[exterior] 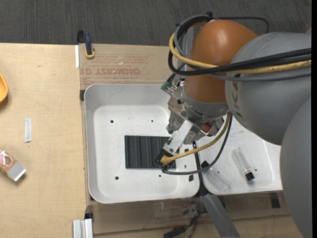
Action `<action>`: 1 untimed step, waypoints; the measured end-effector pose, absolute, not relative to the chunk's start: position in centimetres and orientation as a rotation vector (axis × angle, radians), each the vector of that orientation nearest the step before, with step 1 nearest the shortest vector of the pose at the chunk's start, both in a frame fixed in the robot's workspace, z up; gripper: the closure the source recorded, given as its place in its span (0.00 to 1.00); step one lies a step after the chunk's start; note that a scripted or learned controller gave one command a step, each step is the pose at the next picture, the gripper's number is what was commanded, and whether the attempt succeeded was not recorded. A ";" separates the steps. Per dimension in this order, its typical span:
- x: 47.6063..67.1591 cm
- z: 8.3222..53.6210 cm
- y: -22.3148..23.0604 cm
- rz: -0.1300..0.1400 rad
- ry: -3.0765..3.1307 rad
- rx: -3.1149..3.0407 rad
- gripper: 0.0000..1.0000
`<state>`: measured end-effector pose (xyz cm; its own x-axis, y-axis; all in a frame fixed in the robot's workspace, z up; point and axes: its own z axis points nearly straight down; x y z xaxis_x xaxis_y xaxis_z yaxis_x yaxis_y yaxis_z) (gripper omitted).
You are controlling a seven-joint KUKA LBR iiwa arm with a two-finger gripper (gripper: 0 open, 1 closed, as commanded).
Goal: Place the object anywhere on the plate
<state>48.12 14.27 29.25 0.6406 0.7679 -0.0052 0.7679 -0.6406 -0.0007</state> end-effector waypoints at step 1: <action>47.7 25.4 15.7 -0.013 0.915 3.003 1.00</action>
<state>47.66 15.69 25.38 0.8301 0.5576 -0.0087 0.5576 -0.8301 -0.0005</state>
